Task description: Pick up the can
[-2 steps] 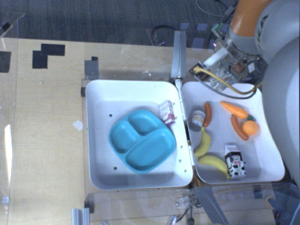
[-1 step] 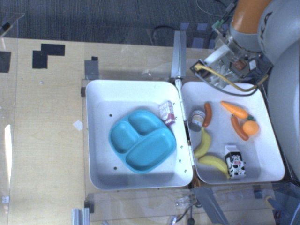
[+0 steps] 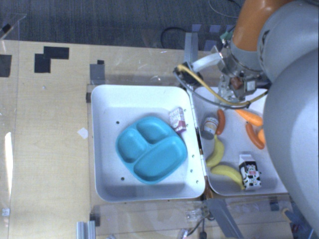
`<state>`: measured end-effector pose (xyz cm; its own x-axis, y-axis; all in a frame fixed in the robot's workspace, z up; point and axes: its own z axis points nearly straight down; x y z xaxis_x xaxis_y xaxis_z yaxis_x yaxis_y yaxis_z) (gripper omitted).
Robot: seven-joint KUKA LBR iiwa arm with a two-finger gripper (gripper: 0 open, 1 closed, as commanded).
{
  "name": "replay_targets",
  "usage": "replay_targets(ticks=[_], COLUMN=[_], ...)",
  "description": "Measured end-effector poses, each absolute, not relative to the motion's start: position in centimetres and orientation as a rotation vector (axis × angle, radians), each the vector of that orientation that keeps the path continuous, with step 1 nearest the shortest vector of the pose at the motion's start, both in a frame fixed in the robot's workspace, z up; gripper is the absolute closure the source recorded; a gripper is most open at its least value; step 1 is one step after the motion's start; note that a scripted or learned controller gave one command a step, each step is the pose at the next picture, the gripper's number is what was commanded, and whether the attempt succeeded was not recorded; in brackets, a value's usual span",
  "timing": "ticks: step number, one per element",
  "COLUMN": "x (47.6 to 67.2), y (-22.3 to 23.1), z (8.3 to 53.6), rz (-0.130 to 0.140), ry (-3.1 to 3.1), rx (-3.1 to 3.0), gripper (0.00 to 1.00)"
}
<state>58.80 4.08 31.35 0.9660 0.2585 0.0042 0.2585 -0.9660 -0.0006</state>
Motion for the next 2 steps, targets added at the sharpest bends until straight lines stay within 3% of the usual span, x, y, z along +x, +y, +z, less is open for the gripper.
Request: replay_targets(ticks=[1,2], x=[52.1,55.0], y=[9.7,15.1], z=[31.7,33.2], rz=[-0.005,-0.006], ry=[-0.329,-0.344], rx=[-3.123,-3.122], gripper=[1.0,1.0])
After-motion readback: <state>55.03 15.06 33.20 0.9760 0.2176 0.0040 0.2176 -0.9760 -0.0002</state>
